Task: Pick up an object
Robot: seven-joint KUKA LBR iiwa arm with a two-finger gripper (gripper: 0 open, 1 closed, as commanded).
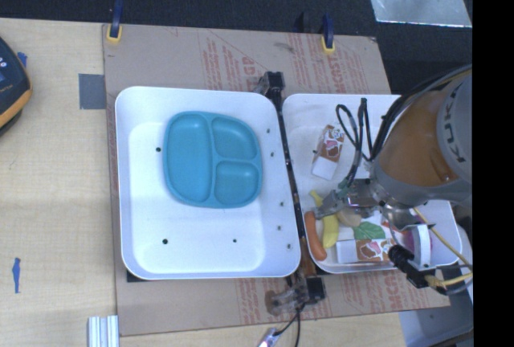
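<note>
Hand (344, 205) low over crowded right bin (301, 116), near its left wall; grip perhaps spread, cannot tell.

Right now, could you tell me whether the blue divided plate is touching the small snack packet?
Apart. The camera view shows the blue divided plate in the left bin and the snack packet in the right bin.

Arm (430, 149): rounded grey housing with a broad orange band and partial dark lettering at its edge. Black cables (357, 132) loop alongside; wrist hardware is metallic.
</note>
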